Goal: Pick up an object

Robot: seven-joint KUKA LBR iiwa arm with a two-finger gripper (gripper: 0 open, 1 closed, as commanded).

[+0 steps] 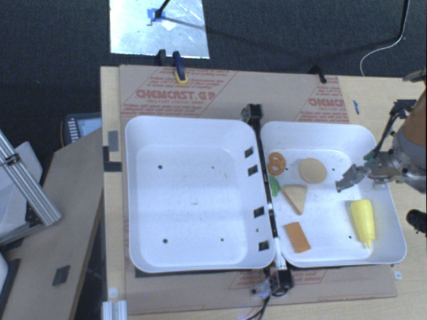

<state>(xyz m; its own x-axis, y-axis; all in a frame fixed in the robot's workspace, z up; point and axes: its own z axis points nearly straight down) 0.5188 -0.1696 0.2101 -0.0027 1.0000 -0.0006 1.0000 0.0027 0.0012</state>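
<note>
The right bin (383,249) holds several food-like items. A brown pretzel (276,163) lies near its left wall, with a round beige disc (312,171) just right of it. Below them are a pale cheese wedge (295,197) and an orange flat block (297,237). A yellow bottle (362,221) lies near the bin's right side. My gripper (348,177) reaches in from the right and hovers over bare bin floor, right of the beige disc and just above the yellow bottle. Nothing shows in its grasp.
The left bin (193,192) sits beside the right one, with a black divider strip (263,199) between them. Both rest on a cardboard sheet (220,92). A cable (383,45) hangs at the upper right, and a shiny plate (159,19) lies beyond the bench.
</note>
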